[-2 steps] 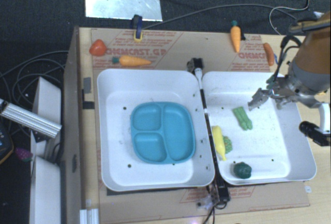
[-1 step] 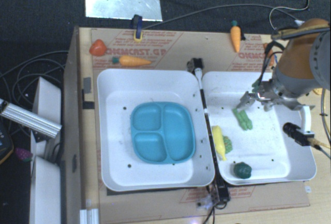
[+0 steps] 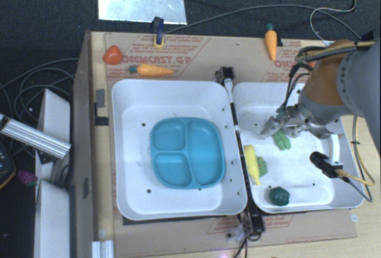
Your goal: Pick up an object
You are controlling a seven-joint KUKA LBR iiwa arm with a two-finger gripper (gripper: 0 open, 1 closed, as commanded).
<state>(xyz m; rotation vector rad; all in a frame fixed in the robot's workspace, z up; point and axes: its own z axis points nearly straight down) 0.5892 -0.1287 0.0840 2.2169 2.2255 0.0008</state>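
OPERATOR: State the layout, then the step in hand.

TECHNICIAN: Left to right: the left bin point(image 3: 128, 191) holds a blue divided plate point(image 3: 187, 152), lying flat near its centre; the right bin point(image 3: 315, 188) holds three small toy pieces. A yellow piece point(image 3: 252, 162) lies along that bin's left wall; a dark green piece point(image 3: 278, 195) lies near the wall at the bottom of the view; a light green piece point(image 3: 282, 141) lies toward the middle. The gripper point(image 3: 280, 126) sits low in the right bin, just beside the light green piece on its far side; that piece is judged to be the target. Step in hand, by judgement: final approach to the grasp; no piece appears lifted off the bin floor.

OPERATOR: State the tool.

TECHNICIAN: Open or closed cannot be told from this view; the metal parts blur together. No object is seen held. The gripper and the light green piece meet in the view; true contact cannot be confirmed.

OPERATOR: State what the next move calls for.

TECHNICIAN: By judgement: centre the gripper over the light green piece; descend to the bin floor; close on the piece; lift straight up. The piece is small and lumpy; an off-centre closure may push it aside. The yellow piece is well apart; interference from it is unlikely.
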